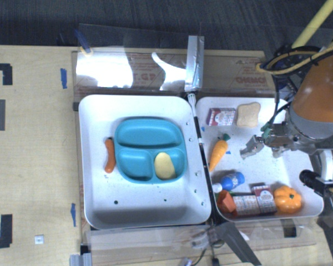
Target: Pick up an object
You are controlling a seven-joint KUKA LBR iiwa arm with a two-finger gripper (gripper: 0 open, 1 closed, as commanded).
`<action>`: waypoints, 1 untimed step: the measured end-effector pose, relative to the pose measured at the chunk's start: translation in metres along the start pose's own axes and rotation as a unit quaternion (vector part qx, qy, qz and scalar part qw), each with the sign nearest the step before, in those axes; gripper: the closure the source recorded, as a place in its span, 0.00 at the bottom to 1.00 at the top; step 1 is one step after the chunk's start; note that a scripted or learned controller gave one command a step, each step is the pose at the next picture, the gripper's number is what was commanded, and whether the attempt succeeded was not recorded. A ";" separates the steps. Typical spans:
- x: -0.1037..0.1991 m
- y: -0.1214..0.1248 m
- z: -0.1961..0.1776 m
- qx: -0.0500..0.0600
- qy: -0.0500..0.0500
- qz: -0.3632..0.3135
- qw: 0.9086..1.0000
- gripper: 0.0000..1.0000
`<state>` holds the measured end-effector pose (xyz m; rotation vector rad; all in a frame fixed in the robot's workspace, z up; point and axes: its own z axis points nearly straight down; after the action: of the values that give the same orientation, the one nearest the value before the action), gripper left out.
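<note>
Surface [28, 165]: pale wood; it carries both bins side by side.
Left bin [94, 198]: white, holding a blue tray [147, 140] with a yellow lemon-like piece [164, 165] in its lower right well; an orange stick [109, 155] lies just beside the tray's left edge.
Right bin [305, 212]: white, holding every candidate near the arm.
Arm [321, 101]: grey with an orange band, reaching in over the right bin's right half.
Gripper [256, 146]: hangs over bare bin floor near the bin's middle, nothing between the fingers; you cannot tell their spread from this angle.
Carrot [218, 153]: likeliest target; it lies tilted, just left of the fingers, apart from them.
Pumpkin [288, 199]: below and right of the fingers, touching a box [254, 202] along the front wall.
Bottle [231, 180]: blue, below and left of the fingers.
Sponge [248, 115] and carton [221, 117]: near the back wall, above the fingers.
Step in hand: approach. You should centre over the carrot's thick middle, set the fingers across its narrow width, and descend fully before closing, since a rounded body may slip.
</note>
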<state>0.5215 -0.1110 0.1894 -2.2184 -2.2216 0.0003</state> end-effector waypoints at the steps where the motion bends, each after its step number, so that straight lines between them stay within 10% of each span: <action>1: 0.015 0.097 0.100 -0.007 -0.002 -0.048 0.999 0.00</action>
<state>0.6185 -0.0954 0.0892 -2.1171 -2.3346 -0.0110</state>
